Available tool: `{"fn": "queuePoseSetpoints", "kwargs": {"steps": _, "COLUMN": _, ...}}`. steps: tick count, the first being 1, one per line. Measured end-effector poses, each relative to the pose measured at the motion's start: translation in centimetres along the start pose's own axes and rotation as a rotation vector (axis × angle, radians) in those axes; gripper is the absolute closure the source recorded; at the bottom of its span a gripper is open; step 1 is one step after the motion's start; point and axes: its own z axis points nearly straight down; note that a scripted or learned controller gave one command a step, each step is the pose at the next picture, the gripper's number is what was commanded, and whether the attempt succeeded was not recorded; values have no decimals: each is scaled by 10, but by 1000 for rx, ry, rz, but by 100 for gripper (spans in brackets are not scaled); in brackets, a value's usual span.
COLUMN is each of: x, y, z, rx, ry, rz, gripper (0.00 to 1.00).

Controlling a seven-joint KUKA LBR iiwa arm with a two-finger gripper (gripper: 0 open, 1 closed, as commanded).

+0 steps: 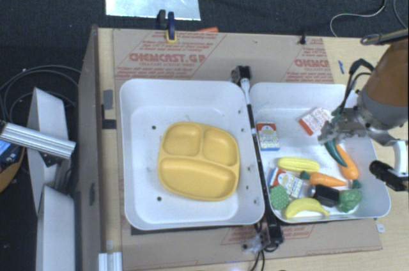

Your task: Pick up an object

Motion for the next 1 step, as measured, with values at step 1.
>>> {"fn": "queuePoseSetpoints", "kwargs": {"steps": 1, "x": 75, "y": -21, "z": -61, "rx": 1, "ry": 1, "rz": 0, "gripper": 100}}
